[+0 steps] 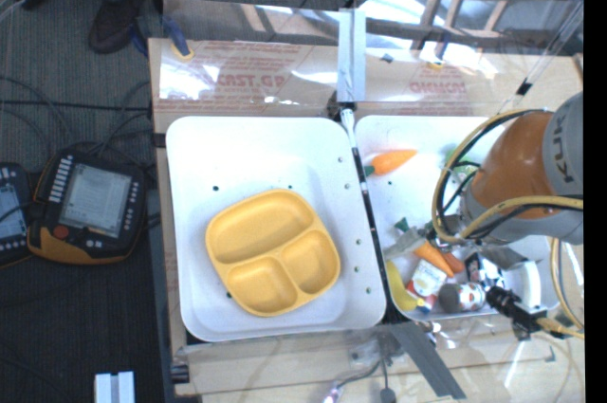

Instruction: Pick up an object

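In the right bin (417,192), an orange carrot (391,161) lies near the far left corner. A heap of small things sits at the near left: a second orange carrot piece (437,257), a yellow banana-like piece (398,289), a white and red packet (427,279) and a dark round can (459,299). My gripper (462,251) hangs low over this heap, below the arm's orange band (512,169). The arm and its cables hide much of the gripper. Nothing shows as lifted.
The left bin (194,155) bears a yellow three-compartment plate (273,251). A metal divider (350,60) stands behind the join of the bins. Yellow and black cables (453,174) loop around the wrist. A teach pendant (90,207) lies on the floor at left.
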Robot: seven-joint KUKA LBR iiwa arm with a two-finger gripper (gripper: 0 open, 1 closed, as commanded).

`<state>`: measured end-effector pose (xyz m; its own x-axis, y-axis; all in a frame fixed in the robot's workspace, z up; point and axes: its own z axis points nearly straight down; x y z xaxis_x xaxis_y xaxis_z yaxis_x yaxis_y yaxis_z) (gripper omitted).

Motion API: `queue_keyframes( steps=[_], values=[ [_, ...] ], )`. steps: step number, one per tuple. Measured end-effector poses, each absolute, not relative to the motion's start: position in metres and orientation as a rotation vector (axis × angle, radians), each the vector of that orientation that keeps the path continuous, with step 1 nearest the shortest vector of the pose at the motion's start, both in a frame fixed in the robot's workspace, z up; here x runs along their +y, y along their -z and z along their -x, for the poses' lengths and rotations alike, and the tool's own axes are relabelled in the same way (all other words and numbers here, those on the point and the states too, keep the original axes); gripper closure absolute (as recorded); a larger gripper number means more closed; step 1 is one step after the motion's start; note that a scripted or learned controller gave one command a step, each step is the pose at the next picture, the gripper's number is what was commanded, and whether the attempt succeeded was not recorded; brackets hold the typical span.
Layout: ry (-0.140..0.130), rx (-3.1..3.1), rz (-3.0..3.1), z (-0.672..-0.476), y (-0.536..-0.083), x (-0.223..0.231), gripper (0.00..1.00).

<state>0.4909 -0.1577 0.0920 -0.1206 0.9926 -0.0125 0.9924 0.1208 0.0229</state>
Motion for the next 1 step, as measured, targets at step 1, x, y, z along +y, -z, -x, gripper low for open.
queue_keyframes(
  steps=[1],
  values=[
    [-0.016,2.334,-2.069,-0.4911,-0.1001,-0.1569,1.0]
  ],
)
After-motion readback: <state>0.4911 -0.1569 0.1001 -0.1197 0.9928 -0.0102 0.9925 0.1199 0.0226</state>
